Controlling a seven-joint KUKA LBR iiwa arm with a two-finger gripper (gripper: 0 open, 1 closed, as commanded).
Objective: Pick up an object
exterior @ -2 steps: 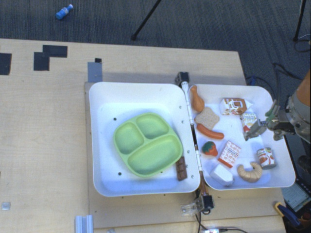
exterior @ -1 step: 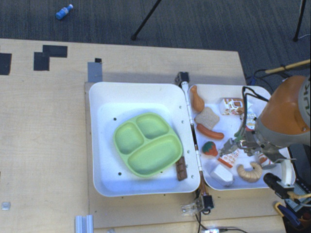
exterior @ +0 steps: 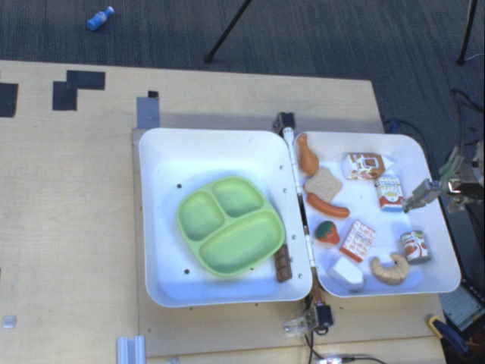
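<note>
The right bin holds several toy foods. Among them are an orange drumstick, a bread slice, a sausage, a red tomato, a brown-and-white carton, a red-and-white carton, a red patterned packet, a small can, a croissant and a white block. My gripper reaches in over the bin's right rim. Its tip is just right of the red-and-white carton and above the can. I see nothing held in it.
The left bin holds a green divided plate, and a brown chocolate bar lies by its right wall. A ridge with a black clamp joins the bins. Bare bench stretches to the left.
</note>
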